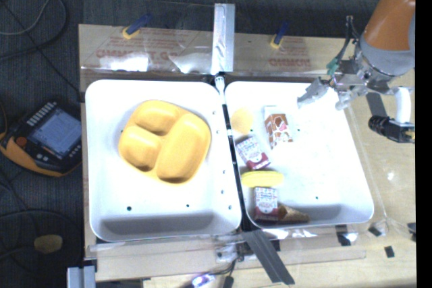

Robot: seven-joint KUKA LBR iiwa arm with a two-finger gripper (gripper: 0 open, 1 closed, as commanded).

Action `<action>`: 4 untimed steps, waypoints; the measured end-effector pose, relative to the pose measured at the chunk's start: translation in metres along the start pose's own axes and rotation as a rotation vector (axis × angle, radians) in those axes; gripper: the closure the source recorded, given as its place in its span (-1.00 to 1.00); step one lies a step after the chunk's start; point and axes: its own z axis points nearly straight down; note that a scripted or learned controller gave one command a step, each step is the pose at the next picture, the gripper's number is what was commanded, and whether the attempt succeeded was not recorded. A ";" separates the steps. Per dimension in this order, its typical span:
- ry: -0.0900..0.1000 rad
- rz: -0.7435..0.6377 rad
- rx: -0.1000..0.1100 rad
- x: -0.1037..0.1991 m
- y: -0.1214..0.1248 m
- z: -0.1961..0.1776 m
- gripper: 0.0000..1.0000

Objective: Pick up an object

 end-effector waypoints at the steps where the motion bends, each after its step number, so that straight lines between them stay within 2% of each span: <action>1: -0.004 0.034 0.002 0.013 0.039 0.131 -1.00; 2: -0.002 0.133 0.000 0.026 0.047 0.081 -1.00; 3: -0.007 0.149 -0.009 0.033 0.047 0.155 -1.00; 4: -0.008 0.147 -0.011 0.034 0.048 0.145 1.00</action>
